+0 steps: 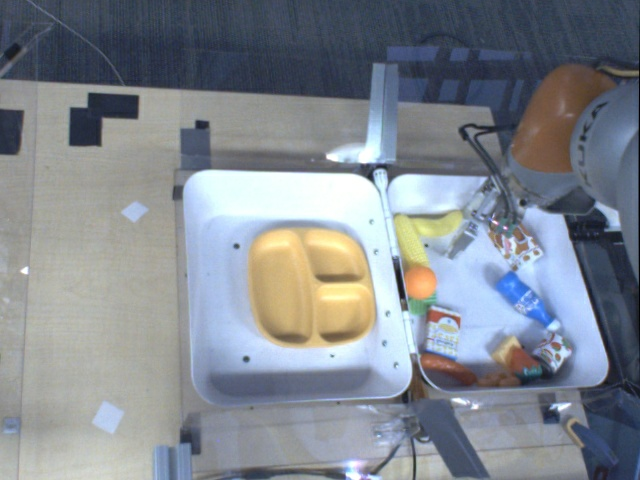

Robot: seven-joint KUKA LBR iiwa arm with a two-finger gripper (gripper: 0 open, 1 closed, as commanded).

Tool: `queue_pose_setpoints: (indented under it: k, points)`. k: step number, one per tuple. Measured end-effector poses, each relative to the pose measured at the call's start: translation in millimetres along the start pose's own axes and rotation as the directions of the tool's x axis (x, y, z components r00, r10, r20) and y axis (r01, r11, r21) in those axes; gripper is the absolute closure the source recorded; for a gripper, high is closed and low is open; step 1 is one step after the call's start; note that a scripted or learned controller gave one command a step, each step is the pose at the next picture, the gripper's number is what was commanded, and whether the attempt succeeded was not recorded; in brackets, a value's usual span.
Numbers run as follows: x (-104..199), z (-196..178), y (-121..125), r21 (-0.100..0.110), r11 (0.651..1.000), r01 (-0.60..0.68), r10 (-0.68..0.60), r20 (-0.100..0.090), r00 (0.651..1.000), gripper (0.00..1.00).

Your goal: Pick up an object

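Observation:
My gripper (472, 226) hangs low over the back of the right bin (585, 298), below the orange band of the arm. It is just right of a yellow banana-like piece (432, 225) and a yellow corn cob (410, 240), and just left of a red-and-white packet (515, 241). Nothing shows as held. Further forward lie an orange ball (421, 282), a red-and-white carton (443, 332), a blue bottle (525, 299), a red sausage-like piece (449, 368) and a small patterned packet (553, 350).
The left bin (215, 268) holds a yellow divided tray (310, 285) in its middle. A metal post (383, 113) stands behind the wall between the bins. Small mixed pieces (512, 356) crowd the right bin's front corner.

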State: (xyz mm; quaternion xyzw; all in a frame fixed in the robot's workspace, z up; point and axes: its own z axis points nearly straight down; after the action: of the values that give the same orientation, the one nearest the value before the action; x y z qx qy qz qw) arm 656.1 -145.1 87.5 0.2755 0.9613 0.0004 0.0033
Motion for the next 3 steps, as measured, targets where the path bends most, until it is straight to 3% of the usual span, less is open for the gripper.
queue_pose_setpoints:
  k: [1,2,3]
  points:
    - [9,-1,23,0.004,0.955,0.297,-0.297,-0.005,0.955,0.0]
    - [38,-1,48,-0.001,0.88,0.475,-0.475,0.006,0.88,0.0]
    - [66,-2,34,-0.001,0.899,0.439,-0.439,0.008,0.899,0.0]
